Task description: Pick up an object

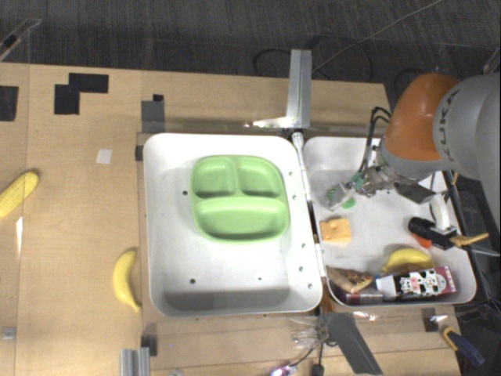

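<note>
Claw (344,193), finger state indiscernible, low in right bin (466,288) at its 10 o'clock corner. Nearest candidate, cheese wedge (337,230), lies at the claw's 6 o'clock; banana (407,258) toward 4 o'clock. Nothing visibly lifted; pick apparently outstanding.

My bench (70,233) looks like pale, matt wood. Both white bins (168,210) read as smooth plastic with a soft sheen, and the green divided plate (239,197) in the left one is matt plastic. My arm's grey shell (473,128) and orange band (415,124) are smooth and slightly glossy. The upright post (300,88) behind the bins is dull brushed metal. The yellow bananas (125,279) look like smooth, shiny plastic, and the floor (196,22) beyond seems rough dark carpet
</note>
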Available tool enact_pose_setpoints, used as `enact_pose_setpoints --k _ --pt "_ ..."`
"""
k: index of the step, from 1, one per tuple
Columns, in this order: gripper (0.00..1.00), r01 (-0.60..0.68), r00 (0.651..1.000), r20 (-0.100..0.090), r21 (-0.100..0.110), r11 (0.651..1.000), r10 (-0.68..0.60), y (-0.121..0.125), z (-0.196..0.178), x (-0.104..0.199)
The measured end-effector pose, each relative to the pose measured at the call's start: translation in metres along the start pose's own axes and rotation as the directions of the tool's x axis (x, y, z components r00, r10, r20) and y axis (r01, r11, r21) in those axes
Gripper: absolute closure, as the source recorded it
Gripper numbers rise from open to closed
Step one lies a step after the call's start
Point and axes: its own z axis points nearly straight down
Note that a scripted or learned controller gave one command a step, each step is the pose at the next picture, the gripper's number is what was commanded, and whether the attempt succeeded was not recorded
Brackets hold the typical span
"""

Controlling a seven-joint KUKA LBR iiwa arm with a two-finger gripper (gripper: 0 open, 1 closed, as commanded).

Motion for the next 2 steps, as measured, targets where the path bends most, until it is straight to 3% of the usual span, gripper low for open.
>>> enact_pose_setpoints --k 1,2 --pt "1.0 0.002 1.0 0.001 -0.009 1.0 -0.002 0.004 -0.013 0.001" --pt "1.0 -0.087 0.996 -0.001 0.003 0.996 0.087 0.074 -0.097 0.016"
